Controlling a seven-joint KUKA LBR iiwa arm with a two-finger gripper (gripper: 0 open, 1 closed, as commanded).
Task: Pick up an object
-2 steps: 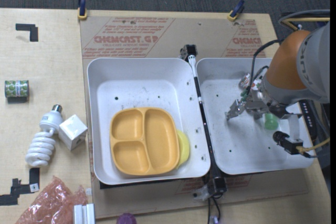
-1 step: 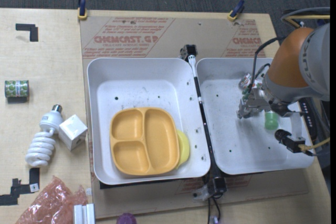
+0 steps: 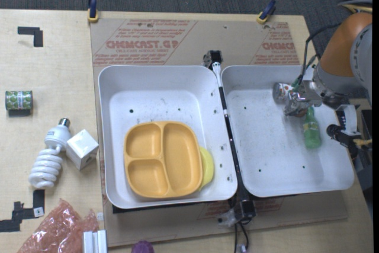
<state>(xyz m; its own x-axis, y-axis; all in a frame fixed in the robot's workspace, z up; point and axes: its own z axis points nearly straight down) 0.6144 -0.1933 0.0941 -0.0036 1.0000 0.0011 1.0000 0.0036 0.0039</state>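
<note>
My gripper (image 3: 291, 102) is low in the right bin (image 3: 266, 175), near its far right corner. A green bottle-like object (image 3: 311, 129) lies on the bin floor just right of and in front of the gripper, its top end close to the gripper's tip. Whether they touch is unclear. In the left bin (image 3: 118, 92) a yellow divided plate (image 3: 163, 159) rests on the floor, with a yellow round object (image 3: 207, 166) sticking out from under its right edge.
Left of the bins on the bench lie a white spiral light bulb (image 3: 48, 158), a white cube (image 3: 82, 149), a small green can (image 3: 18, 101) and a red mesh bag (image 3: 56, 231). Two clamps (image 3: 92, 7) hold the board's far edge.
</note>
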